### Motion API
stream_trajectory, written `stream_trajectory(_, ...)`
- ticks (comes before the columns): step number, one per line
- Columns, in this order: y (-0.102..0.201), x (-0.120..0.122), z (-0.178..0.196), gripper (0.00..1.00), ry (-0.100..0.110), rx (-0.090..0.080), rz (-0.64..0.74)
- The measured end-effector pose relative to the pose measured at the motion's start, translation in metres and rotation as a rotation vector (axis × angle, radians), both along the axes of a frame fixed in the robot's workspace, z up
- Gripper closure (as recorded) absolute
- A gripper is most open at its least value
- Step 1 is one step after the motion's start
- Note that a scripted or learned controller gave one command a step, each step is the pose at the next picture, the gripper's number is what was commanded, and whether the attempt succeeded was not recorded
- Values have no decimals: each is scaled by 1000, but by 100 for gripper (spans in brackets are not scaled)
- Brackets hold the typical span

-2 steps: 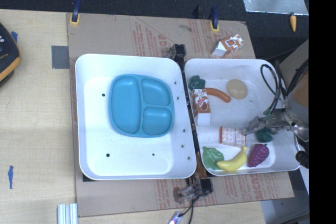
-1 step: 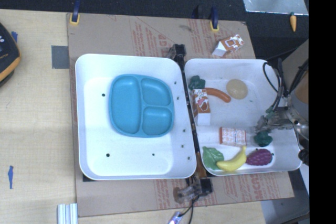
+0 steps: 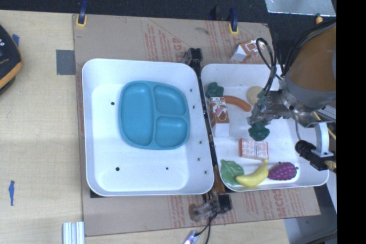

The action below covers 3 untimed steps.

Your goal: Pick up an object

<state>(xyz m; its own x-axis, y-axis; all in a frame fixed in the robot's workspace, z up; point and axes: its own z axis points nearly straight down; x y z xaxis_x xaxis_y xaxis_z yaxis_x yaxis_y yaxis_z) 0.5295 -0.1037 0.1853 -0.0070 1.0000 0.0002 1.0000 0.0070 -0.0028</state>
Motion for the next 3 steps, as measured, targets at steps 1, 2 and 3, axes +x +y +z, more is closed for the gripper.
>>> stream_trajectory(1, -1, 0, 0, 0, 0, -1, -1)
stream_trajectory(2, -26, -3, -84, 0, 2, -1, -2)
stream_trajectory(3, -26, -2, -73, 100, -1, -2, 0)
